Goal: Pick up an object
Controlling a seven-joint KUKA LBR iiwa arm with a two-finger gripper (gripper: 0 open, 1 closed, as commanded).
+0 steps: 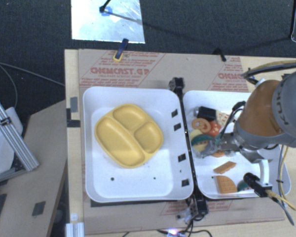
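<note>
**Grasp Approach over the Right-Bin Clutter**

The workspace is a cardboard-covered bench on dark carpet, bearing two shallow white bins side by side. A reflective sheet lies on the floor beyond the bench.

The gripper is positioned low in the right bin, at the left edge of a small heap of objects. Whether it is released or clenched cannot be determined from this view; no object can be confirmed in its grasp. The arm extends in from the right, its orange band directly above the wrist.

Candidate objects just beside the gripper: a red-and-orange round piece, a black block and a yellow-green item, all crowded together. Two tan wafer-like pieces lie apart, nearer the front wall.

The left bin holds a yellow divided tray.

Recommended procedure: select one item with free margins. Centre over it before descent. Avoid bridging two touching items, as this probably causes slippage. Lift vertically, clear of the divider.
</note>
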